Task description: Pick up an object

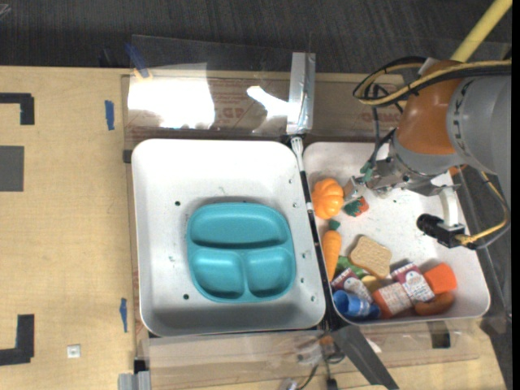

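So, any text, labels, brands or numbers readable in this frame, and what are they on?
Nothing can be read.
Small packets at the near end of the right bin: red and white labels, print too small and blurred to read.
Teal tray in the left bin: no markings visible.

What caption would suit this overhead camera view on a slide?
Grey arm lowers its gripper near a toy pumpkin in the right bin; left bin holds a teal tray.
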Robot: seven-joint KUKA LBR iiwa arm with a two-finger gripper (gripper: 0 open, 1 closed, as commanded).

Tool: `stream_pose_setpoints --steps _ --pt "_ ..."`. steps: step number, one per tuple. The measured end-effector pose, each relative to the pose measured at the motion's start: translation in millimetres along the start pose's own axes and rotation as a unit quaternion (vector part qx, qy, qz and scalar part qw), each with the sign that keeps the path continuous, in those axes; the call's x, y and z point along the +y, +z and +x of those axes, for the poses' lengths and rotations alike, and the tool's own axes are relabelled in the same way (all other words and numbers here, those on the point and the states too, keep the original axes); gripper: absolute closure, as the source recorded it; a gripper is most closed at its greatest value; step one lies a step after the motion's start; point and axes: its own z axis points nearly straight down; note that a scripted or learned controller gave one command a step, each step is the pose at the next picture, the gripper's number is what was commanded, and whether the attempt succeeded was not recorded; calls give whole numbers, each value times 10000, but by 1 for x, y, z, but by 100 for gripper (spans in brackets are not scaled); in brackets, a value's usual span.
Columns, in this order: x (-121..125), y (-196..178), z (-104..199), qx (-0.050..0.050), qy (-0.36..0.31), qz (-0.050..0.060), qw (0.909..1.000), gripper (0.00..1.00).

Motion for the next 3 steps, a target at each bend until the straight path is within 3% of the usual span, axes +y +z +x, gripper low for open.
stream_pose_setpoints --steps 1,3 --pt "23 4 -5 17 -116 42 9999 0" --pt "18 3 -2 9 -505 26 9987 0"
